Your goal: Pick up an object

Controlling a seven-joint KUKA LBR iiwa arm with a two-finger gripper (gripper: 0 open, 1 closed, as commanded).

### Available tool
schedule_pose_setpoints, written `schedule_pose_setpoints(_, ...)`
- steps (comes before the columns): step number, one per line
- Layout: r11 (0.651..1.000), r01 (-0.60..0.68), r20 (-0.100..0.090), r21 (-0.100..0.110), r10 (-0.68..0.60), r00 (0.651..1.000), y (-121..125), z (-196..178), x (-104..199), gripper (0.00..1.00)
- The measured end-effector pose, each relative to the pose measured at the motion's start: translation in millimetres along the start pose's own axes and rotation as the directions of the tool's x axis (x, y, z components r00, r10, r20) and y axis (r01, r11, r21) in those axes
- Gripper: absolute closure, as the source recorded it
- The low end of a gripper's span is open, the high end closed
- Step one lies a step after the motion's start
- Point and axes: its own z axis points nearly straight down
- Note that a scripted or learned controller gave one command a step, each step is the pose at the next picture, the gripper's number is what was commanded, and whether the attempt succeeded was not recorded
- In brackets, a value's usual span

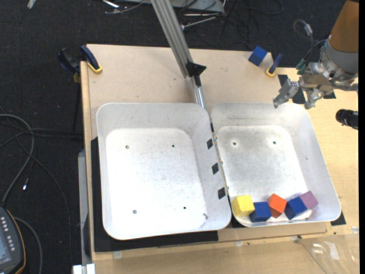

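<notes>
Tightly packed blocks [276, 206] in right bin [319, 170] corner, open empty gripper [295, 96] far off: likely to jam fingers, grab nothing.

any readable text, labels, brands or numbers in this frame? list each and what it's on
None readable.
Device at the lower left edge: rows of small buttons, markings too small to read.
Black tabs on the seam between the two bins: no lettering visible.
Blocks in the right bin and the blue block on the bench: plain faces.
</notes>
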Motion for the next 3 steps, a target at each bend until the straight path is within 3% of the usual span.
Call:
schedule_pose_setpoints(1, 1.0, 0.002, -0.003, 0.006, -0.002, 1.0, 1, 111, 35, 0.0)
schedule_pose_setpoints(2, 1.0, 0.002, -0.004, 0.007, -0.002, 1.0, -38, 166, 80, 0.0)
schedule_pose_setpoints(3, 1.0, -0.005, -0.001, 0.0, 0.005, 1.0, -57, 154, 76, 0.0)
